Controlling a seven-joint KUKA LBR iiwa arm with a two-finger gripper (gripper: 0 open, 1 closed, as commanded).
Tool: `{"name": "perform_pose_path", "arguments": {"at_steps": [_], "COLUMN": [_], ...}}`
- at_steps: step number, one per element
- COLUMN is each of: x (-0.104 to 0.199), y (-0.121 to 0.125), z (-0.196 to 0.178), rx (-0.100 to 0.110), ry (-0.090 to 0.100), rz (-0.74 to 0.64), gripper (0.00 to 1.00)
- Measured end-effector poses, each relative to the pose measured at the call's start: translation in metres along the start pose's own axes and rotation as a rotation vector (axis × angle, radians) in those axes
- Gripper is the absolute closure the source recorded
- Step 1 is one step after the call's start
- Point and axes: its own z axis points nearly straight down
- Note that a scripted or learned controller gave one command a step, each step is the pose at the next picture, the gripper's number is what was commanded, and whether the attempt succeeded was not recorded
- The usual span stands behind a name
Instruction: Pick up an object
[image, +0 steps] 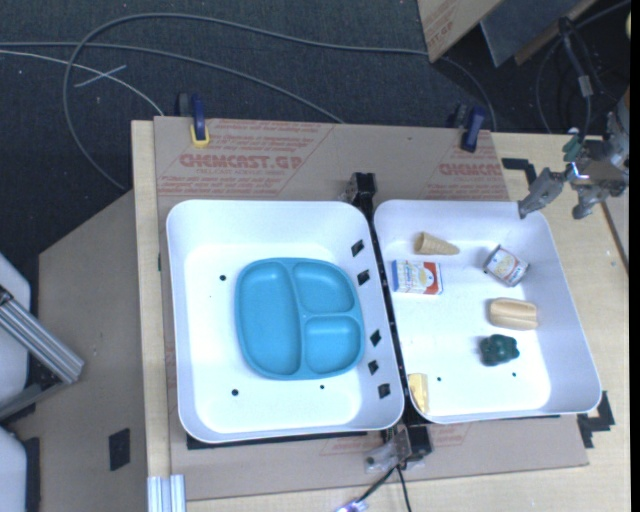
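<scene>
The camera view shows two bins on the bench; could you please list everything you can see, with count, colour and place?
Bins: two, white, side by side on the bench.
Divided plate: one, blue, three compartments, middle of the left bin.
Wedge: one, tan, far part of the right bin.
Small carton: one, white with red and blue, right bin beside the divider.
Small can: one, silvery, right bin, far right part.
Oblong block: one, pale tan, right bin, right of centre.
Lumpy object: one, dark green, just nearer than the oblong block.
Yellowish piece: one, near left corner of the right bin.
Clamps: two, blue, far edge of the board.
Gripper: one, grey, over the right bin's far right corner, holding nothing.
</scene>
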Motion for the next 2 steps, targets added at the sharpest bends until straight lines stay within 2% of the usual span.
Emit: {"name": "perform_pose_path", "arguments": {"at_steps": [2], "x": [-0.004], "y": [0.017], "z": [0.108], "rx": [0.005], "ry": [0.001], "rz": [-0.001], "gripper": [0.0]}}
